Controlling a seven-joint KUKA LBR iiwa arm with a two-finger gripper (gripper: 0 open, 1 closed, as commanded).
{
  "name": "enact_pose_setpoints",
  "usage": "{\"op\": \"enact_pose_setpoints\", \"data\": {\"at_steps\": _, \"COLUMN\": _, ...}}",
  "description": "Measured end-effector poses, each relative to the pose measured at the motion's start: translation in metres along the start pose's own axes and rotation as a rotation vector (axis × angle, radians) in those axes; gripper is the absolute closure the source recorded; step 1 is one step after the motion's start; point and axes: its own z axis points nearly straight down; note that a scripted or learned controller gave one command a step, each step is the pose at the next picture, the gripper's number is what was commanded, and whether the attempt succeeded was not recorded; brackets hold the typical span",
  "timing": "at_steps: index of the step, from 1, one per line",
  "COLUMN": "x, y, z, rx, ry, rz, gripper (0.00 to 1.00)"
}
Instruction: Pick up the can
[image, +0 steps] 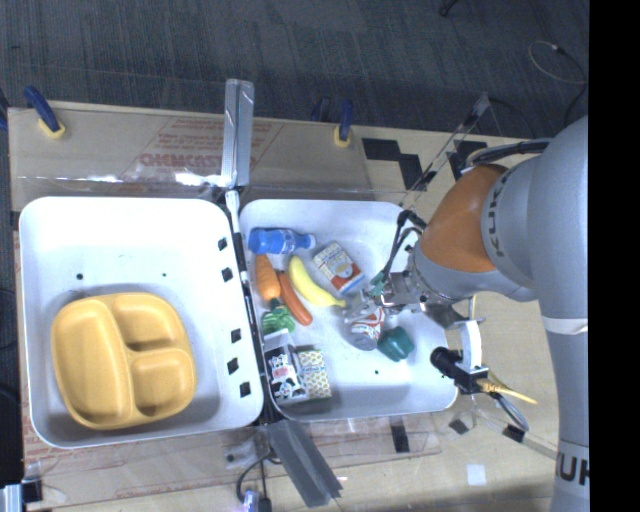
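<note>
Can (366, 325) lies crumpled near the right bin's (430, 402) right edge, under the pincer (385, 292); I cannot tell the pincer's opening or hold.

Even bright light, soft shadows, slight blur

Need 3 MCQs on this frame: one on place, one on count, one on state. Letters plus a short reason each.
1. Where does the yellow divided tray sit?
A. Left bin
B. Right bin
C. On the bench outside the bins

2. How many bananas are in the right bin?
A. One
B. Two
C. Three

3. How does the can lie?
A. Standing on the yellow tray
B. In the right bin by the gripper
C. Lifted clear above the bench

Answers:
1 A: the tray rests in the left bin.
2 A: a single banana shows beside the carrot.
3 B: the can lies on the bin floor next to the green object.
</note>
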Motion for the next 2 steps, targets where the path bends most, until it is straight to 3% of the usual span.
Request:
{"op": "enact_pose_setpoints", "data": {"at_steps": 1, "x": -0.010, "y": -0.013, "z": -0.043, "rx": -0.002, "ry": 0.000, "rz": -0.049, "gripper": 1.00}}
{"op": "enact_pose_setpoints", "data": {"at_steps": 2, "x": 0.046, "y": -0.022, "z": -0.081, "rx": 0.000, "ry": 0.001, "rz": -0.289, "gripper": 1.00}}
